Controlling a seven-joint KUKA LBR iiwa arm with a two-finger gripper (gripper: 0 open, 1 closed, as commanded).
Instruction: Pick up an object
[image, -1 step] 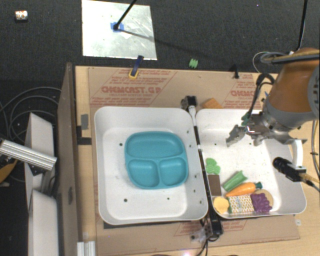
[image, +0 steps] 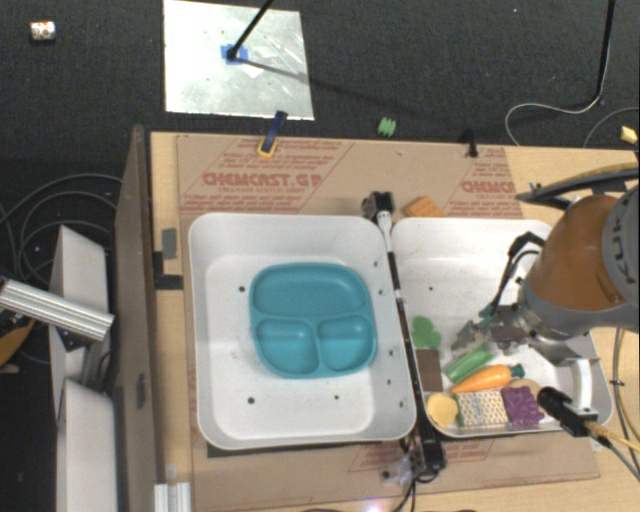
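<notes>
Counter (image: 300, 165): brown board carrying two shallow white bins side by side.
Left bin (image: 215, 330): holds a teal divided tray (image: 312, 318), lying flat near the middle.
Right bin (image: 450, 255): far half bare; items crowd its near edge.
Arm (image: 590, 265): grey with orange band, reaching in from the right over the right bin.
Jaws (image: 490, 335): low above the green item; whether spread or pressed together cannot be told (dark parts overlap).
Carrot (image: 483, 379): orange, lying just beside the green item (image: 468, 360).
Purple piece (image: 521, 405): at the near edge, beside a patterned block (image: 482, 408).
Yellow round (image: 442, 408): near-left corner.
</notes>
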